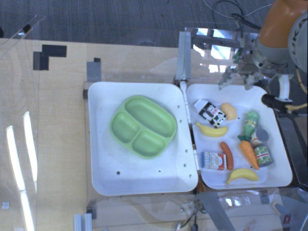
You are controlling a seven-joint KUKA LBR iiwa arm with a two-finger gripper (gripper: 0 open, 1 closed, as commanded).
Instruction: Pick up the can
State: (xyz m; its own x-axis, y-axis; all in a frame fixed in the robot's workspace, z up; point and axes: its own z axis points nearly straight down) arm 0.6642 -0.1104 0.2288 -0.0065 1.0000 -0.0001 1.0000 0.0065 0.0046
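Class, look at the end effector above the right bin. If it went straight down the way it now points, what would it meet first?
Probably the bare floor of the right bin near its far rim. The end effector hangs above that corner; the cookie and can lie nearer the camera. Depth is uncertain from this slanted view.

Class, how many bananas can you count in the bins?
2. One banana lies mid-left in the right bin, below the black-and-white toy. The other banana lies near the bin's front edge, below the carrot.
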